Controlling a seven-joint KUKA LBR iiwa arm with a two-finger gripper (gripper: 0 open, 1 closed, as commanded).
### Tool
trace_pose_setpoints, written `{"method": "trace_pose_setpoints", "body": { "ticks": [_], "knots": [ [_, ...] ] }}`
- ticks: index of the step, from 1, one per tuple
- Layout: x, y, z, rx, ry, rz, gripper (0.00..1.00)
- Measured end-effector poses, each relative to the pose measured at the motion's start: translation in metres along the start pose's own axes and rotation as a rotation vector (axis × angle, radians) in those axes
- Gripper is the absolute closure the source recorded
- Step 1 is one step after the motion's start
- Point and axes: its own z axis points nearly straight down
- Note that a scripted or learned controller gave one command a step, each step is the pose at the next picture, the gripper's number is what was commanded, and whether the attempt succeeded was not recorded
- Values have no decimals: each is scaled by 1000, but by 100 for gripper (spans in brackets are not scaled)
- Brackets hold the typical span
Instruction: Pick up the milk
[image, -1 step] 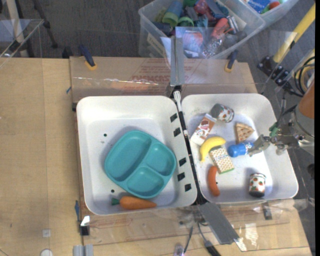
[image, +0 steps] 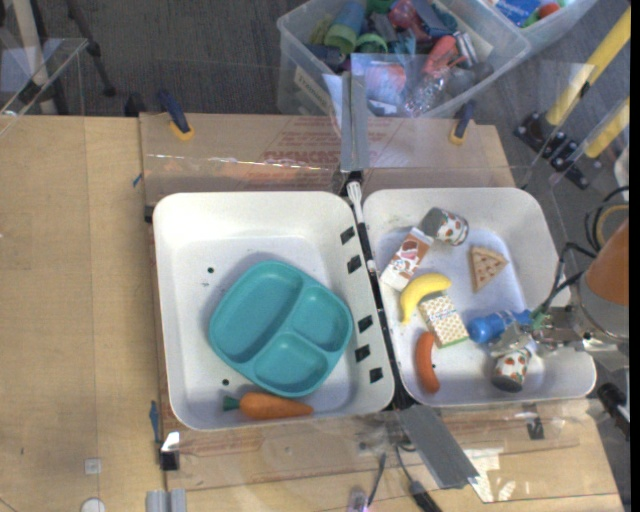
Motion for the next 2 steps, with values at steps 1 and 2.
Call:
{"method": "trace_pose_setpoints", "body": {
  "ticks": [1,2],
  "knots": [
    [-5,-1,-9,-1,-9,6,100],
    [34,107,-69,2,-17,-180,100]
  ]
}}
